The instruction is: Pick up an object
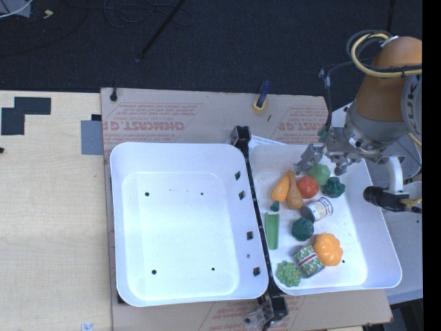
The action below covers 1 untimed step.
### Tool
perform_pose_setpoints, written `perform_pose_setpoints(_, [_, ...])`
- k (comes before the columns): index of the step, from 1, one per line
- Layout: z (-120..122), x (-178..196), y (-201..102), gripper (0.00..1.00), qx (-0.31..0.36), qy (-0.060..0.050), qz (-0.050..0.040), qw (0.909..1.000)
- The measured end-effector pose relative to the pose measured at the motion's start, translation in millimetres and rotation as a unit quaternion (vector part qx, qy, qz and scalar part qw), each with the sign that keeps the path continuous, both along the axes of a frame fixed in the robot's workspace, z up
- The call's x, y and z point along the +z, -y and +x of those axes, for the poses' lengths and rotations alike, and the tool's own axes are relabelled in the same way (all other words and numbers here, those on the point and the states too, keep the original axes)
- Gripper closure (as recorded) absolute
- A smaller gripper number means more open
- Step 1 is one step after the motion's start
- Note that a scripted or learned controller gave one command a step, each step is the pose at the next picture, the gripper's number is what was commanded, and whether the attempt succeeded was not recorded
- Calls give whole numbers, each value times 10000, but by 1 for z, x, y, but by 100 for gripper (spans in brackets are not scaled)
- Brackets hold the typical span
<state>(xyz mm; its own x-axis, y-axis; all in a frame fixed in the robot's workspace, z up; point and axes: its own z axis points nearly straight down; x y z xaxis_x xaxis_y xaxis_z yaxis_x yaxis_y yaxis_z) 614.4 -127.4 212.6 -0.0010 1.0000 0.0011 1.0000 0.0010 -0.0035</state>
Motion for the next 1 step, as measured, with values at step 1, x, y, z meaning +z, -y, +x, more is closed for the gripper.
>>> perform_pose_setpoints(1, [-48,-125,43,0,-25,-59,3,10000])
